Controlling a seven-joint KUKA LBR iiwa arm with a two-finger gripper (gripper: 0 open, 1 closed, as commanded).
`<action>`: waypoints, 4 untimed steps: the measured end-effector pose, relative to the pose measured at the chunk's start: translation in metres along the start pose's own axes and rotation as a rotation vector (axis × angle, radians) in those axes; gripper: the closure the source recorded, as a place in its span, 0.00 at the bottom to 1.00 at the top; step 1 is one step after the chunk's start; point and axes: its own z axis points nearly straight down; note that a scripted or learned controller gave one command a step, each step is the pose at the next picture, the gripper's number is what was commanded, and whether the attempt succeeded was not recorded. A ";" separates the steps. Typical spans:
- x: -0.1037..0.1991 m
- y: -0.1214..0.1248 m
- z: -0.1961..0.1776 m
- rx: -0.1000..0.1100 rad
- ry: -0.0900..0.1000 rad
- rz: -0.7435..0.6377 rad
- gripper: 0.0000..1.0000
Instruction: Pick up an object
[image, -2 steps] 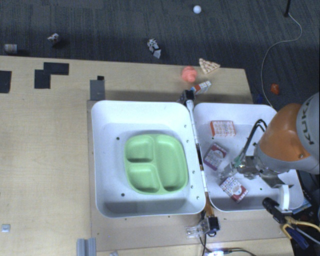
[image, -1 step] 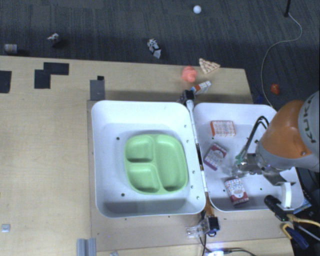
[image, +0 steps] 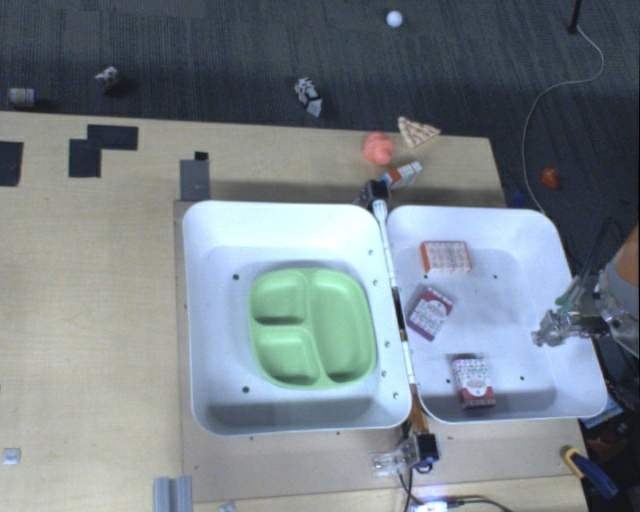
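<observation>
Currently: pick not yet achieved. Metal two-finger gripper (image: 553, 331) at right bin (image: 535, 228) right edge, nothing between fingers; spread appears open. Candidate objects lie in bin: orange-white box (image: 446, 258), maroon packet (image: 429, 313), red-white carton (image: 472, 381). Remaining: descend, grasp, lift.

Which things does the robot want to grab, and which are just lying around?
For the job:
gripper, at the right bin's right edge
orange-topped box
maroon packet
red box

Just lying about:
green divided tray in the left bin
pink ball on the bench
white ball on the floor
</observation>
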 end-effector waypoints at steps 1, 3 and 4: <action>0.045 0.090 -0.087 -0.002 0.002 -0.003 1.00; 0.045 0.103 0.014 0.004 0.003 -0.001 0.00; 0.051 0.036 0.070 -0.002 0.001 0.000 0.00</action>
